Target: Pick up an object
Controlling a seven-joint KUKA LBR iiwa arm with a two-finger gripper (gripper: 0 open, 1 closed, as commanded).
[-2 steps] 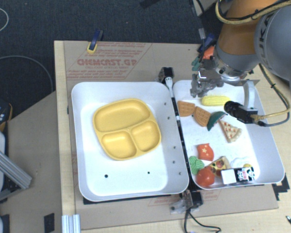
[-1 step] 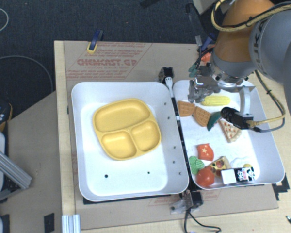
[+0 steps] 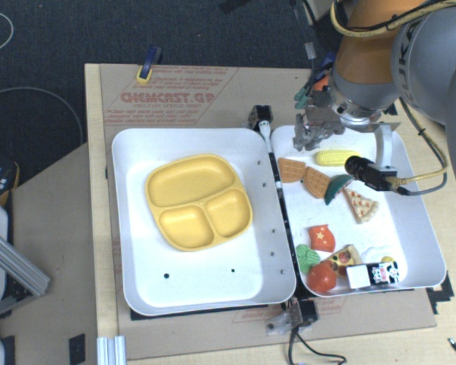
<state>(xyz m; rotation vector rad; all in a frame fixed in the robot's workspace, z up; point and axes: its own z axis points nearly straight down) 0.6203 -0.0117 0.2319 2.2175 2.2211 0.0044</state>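
While the grey arm with its orange band reaches in from the right, its two-finger gripper (image 3: 313,134) hangs over the far left corner of the right white bin (image 3: 419,226). Fingers point down; nothing seen between them; whether they are apart or together cannot be told from this angle.

Right bin contents: yellow toy corn cob (image 3: 334,157) just right of the gripper, near the far wall. Two tan waffle-like pieces (image 3: 304,176) lie just near of the gripper, a dark green piece (image 3: 336,188) touching them on the right. Toy pizza slice (image 3: 361,204) further right. Near end holds a cluster: red toy pepper (image 3: 322,238), green leafy piece (image 3: 307,257), red tomato (image 3: 323,278), small white and black box (image 3: 371,274).

Left white bin (image 3: 137,265) holds a yellow plastic three-compartment plate (image 3: 198,201), lying flat at centre.

Both bins rest on a brown cardboard sheet (image 3: 175,93) with red lettering.
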